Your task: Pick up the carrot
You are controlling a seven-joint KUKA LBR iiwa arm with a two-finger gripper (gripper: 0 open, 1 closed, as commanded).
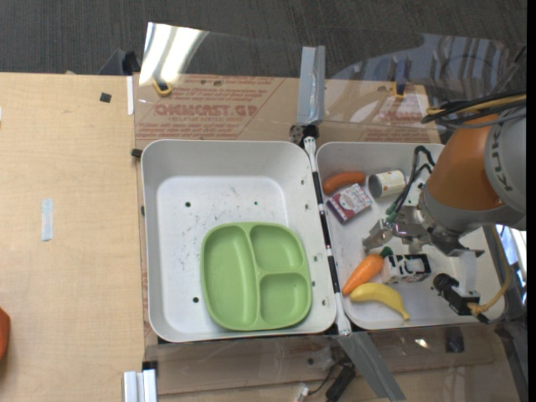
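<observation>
Camera view is showing me the wooden counter (67,224) at far left, then the left bin (167,224) carrying a green divided plate (255,275). I am reading across to the right bin (435,308), where the carrot (363,272) is lying near the front left corner, its long axis slanting from lower left to upper right, thick end toward the upper right. Just in front of it a banana (381,296) is resting, almost touching. Farther back I am seeing an orange sausage-shaped item (344,180), a small purple packet (350,202) and a white can (387,182). The hand (394,233) is hovering just up and to the right of the carrot's thick end; I cannot tell whether it is apart or together. I am judging the next move to be a short shift down-left along that slant.
</observation>
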